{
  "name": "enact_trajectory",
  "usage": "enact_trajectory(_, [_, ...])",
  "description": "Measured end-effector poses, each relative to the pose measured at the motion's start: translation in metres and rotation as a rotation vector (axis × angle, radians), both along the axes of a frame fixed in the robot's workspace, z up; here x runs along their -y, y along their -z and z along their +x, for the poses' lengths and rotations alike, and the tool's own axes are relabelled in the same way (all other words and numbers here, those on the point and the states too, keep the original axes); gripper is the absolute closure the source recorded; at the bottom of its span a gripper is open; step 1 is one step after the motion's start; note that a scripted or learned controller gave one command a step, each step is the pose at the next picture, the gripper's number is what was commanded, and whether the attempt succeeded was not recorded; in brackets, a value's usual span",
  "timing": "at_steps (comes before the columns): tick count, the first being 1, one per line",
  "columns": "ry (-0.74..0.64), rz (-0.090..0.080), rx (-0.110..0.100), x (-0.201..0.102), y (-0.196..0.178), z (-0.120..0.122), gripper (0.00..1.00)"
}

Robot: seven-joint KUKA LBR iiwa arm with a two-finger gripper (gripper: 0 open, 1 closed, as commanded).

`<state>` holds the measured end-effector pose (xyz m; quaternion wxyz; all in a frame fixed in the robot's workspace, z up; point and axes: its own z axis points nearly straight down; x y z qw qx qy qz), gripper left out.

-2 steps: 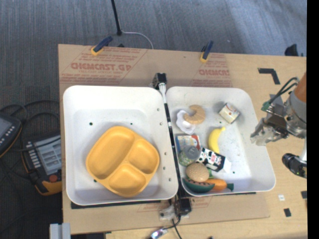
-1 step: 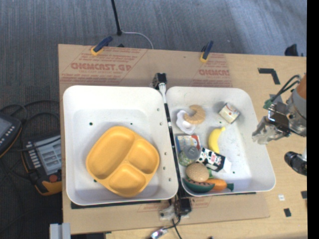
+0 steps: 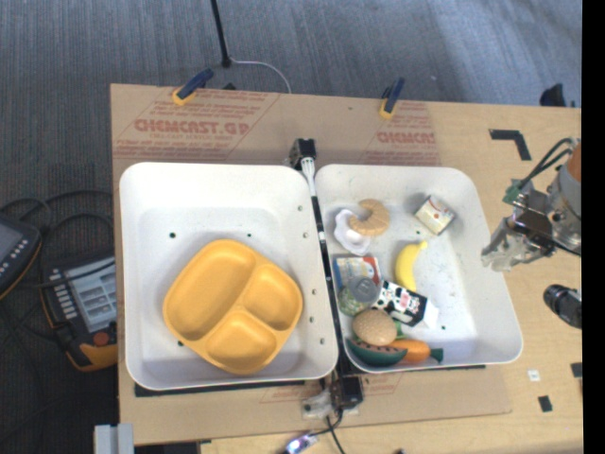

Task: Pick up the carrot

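Brown bench (image 3: 189, 130) was noted, carrot (image 3: 412, 352) lying in right bin (image 3: 473, 206), gripper (image 3: 501, 252) outside; finger state could not be told.

The desk (image 3: 189, 112) is presenting a brown, cardboard-like surface with red printed lettering near its far edge. Two clamps with yellow and blue handles are gripping that far edge: one clamp (image 3: 193, 85) toward the left, the other clamp (image 3: 390, 98) toward the middle. Two shallow white bins are sitting directly on the desk, touching side by side: the left bin (image 3: 151, 197) and the right bin (image 3: 473, 206). Small black marks (image 3: 511, 143) are lying on the bare surface to the right of the bins.
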<state>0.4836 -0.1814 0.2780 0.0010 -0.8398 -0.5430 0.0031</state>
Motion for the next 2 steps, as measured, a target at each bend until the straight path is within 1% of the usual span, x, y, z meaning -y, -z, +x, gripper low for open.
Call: enact_trajectory(2, [-0.001, -0.001, -0.003, -0.0001, -0.0186, 0.0002, 1.0])
